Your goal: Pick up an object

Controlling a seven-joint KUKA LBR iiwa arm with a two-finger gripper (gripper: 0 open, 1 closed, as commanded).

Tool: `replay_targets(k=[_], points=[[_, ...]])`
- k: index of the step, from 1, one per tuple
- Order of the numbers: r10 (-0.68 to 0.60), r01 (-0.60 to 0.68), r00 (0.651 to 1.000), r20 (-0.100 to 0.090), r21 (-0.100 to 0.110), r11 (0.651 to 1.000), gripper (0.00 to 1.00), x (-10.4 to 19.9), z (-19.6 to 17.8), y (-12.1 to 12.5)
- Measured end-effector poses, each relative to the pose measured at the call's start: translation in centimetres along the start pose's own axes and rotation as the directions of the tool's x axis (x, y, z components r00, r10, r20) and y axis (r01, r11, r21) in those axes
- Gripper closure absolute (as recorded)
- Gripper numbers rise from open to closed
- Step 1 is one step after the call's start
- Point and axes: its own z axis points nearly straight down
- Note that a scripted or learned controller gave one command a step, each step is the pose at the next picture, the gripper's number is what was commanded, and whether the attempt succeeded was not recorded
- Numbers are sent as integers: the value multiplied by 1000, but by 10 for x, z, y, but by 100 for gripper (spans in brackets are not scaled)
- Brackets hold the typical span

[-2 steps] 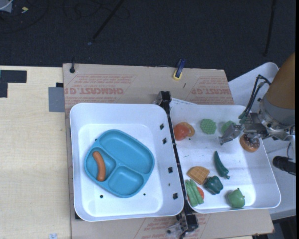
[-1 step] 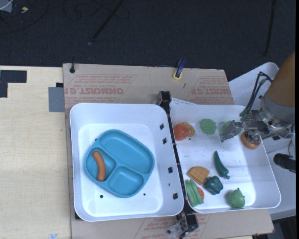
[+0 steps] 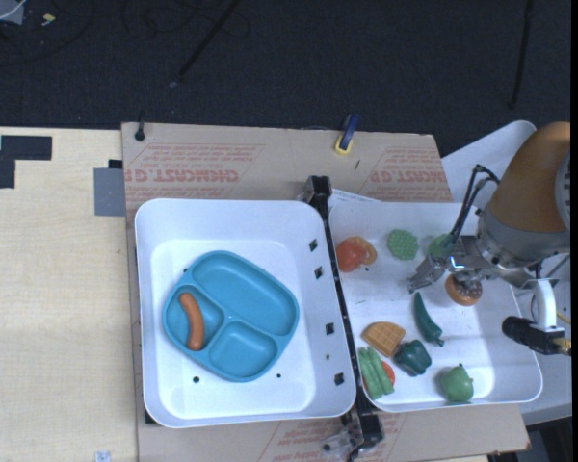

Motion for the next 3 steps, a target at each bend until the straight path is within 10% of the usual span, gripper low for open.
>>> replay_targets(k=[1, 2, 3], points=[[0, 0, 1000, 0, 0, 1000, 0, 3, 54, 0], [4, -4, 1000, 0, -4, 1000, 100, 1, 40, 0], [2, -2, 1000, 2, -9, 1000, 100, -3, -22, 1]])
